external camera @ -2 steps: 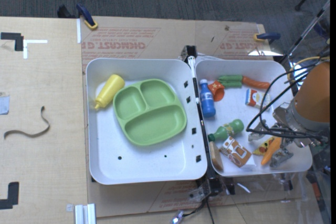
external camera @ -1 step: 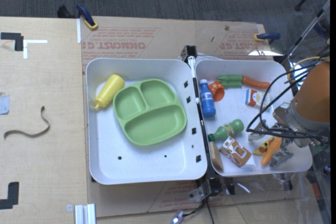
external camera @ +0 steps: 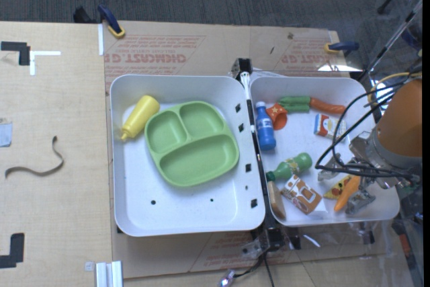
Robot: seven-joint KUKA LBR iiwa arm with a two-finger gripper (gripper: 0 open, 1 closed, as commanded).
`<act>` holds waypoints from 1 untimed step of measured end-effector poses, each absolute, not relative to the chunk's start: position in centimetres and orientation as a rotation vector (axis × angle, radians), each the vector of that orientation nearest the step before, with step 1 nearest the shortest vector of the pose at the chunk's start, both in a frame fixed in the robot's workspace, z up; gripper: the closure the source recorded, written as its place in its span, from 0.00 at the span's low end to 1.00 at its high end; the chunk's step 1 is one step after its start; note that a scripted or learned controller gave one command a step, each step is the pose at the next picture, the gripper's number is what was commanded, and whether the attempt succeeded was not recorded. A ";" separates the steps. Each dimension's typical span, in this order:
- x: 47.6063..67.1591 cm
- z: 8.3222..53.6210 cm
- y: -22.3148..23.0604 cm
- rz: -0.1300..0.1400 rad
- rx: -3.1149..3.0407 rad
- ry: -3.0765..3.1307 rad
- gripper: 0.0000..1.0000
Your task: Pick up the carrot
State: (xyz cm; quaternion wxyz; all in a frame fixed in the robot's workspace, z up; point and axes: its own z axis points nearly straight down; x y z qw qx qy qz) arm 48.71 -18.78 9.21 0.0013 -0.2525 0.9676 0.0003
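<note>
A small orange carrot lies slantwise near the front right corner of the right bin. My gripper is down low over it. One grey finger stands at the carrot's upper left and the other at its lower right, with gaps on both sides, so the gripper is open astride the carrot. The orange wrist band and cables hide the bin's right wall.
The right bin also holds a blue bottle, a green bottle, a brown carton, a small red-and-white box and a long green-and-orange vegetable at the back. The left bin holds a green divided plate and a yellow bottle.
</note>
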 end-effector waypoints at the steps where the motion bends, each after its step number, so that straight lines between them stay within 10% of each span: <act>1: 48.7 9.2 -18.8 0.001 -0.793 3.037 0.00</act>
